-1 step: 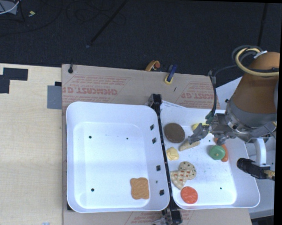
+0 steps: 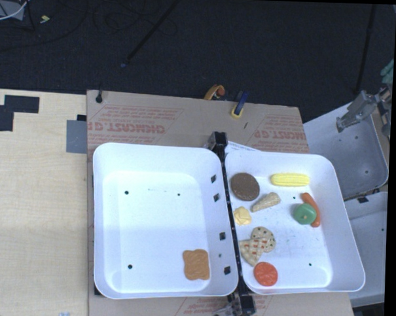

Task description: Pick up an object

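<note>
On the counter [image 2: 39, 199], two shallow white bins sit side by side on a cardboard sheet [image 2: 186, 124], meeting at a black divider clip line [image 2: 223, 207]. Taking that divider as reference: the left bin [image 2: 112, 183] holds one toast-coloured bread slice [image 2: 196, 264], close to the divider at the near end. The right bin [image 2: 338, 258] holds a brown round patty [image 2: 245, 186] just beside the divider, a yellow corn cob [image 2: 289, 180] farther out, a tan wedge [image 2: 266, 202], a small pale yellow piece [image 2: 242, 215] near the divider, a green-topped orange carrot [image 2: 308, 211] well out, a waffle-patterned piece [image 2: 262, 240], touching a tan biscuit [image 2: 249, 252], and a red disc [image 2: 265, 273]. At the far right edge, grey arm parts [image 2: 360, 110] are visible; the state of the claw cannot be told.
</note>
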